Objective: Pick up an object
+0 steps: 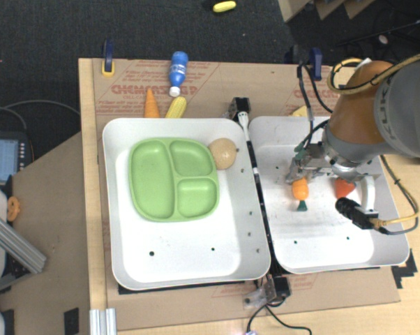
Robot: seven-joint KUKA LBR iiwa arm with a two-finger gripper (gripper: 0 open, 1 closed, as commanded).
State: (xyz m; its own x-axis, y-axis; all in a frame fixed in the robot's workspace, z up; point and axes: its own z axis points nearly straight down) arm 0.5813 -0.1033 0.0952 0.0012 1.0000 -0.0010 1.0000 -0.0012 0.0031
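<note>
Right bin (321, 253): fingers (298, 172) above carrot (301, 190).

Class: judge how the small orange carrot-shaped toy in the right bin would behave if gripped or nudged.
The carrot toy looks smooth and tapered, so it may slip from a pinch. Its rounded body would probably roll on the bin's flat floor. Being small, it is likely light.

This is a robotics lab, not a home. A flat brown cardboard-topped bench (196, 75) stands on dark carpet and bears two shallow white plastic bins (189, 257). Blue clamps (108, 56) grip the bench's far edge. Black cables (28, 110) trail left of the bench, near an angled aluminium rail (15, 246). Plastic toy foods (176, 107) lie on the bench's far strip.
</note>
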